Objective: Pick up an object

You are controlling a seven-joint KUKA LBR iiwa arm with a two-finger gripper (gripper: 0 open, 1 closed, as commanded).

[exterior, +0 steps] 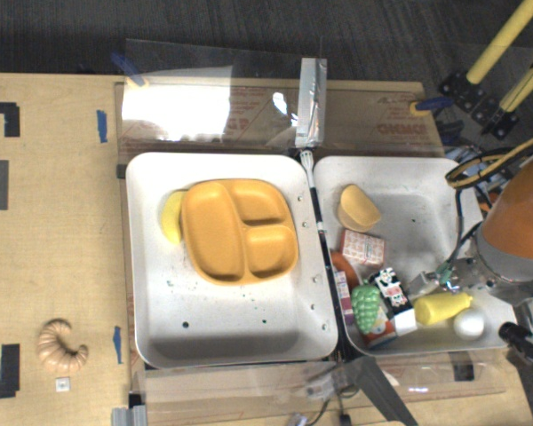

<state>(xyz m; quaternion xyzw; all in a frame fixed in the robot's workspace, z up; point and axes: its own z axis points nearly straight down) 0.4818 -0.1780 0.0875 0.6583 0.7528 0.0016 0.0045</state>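
Arm is sitting at 3 o'clock over the right bin, pre-grasp by my read, grip state unreadable; nearest candidate, yellow bottle, is lying at 5 o'clock, needing a descent.

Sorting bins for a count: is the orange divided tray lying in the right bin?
No, the orange divided tray lies in the left bin, partly covering a yellow item.
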